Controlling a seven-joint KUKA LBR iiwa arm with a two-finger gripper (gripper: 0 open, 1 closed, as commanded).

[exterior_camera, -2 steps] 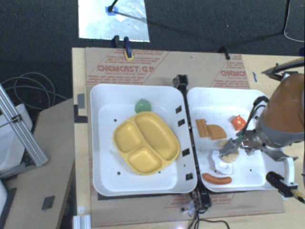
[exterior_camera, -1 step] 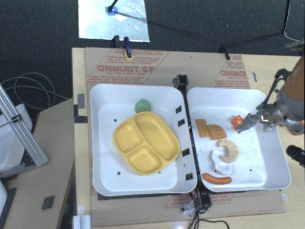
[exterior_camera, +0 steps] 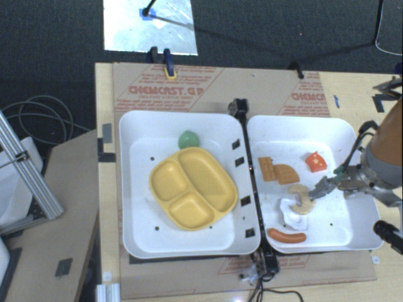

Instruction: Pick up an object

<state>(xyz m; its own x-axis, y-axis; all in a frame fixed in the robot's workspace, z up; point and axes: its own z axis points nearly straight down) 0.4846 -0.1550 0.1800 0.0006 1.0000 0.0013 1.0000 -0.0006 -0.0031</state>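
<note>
Bench inventory, as seen from above:

1. My gripper point(exterior_camera: 320, 189): reaches in from the right over the right bin point(exterior_camera: 343, 131). Tip is at the beige curved piece point(exterior_camera: 301, 198), at its right edge. Fingers are too small and dark to read; can't tell if open or closed, and can't tell if anything sits between them. Contact w/ the beige piece is likely, not certain.
2. Beige curved piece: centre of right bin, lying partly on a white crumpled item point(exterior_camera: 291, 214).
3. Orange-red block point(exterior_camera: 316, 162): right bin, upper right of centre, near my wrist but apart from the tip.
4. Brown waffle-like piece point(exterior_camera: 276, 170): right bin, left of centre, just above the beige piece.
5. Sausage point(exterior_camera: 286, 235): right bin, near front wall, lying lengthwise along it, below the white item.
6. Left bin point(exterior_camera: 135, 137): holds a yellow divided plate point(exterior_camera: 192, 188), 3 compartments, set at a slant.
7. Green ball point(exterior_camera: 188, 139): left bin, touching the plate's far rim.
8. Cardboard sheet point(exterior_camera: 170, 87): under both bins, printed red lettering.
</note>
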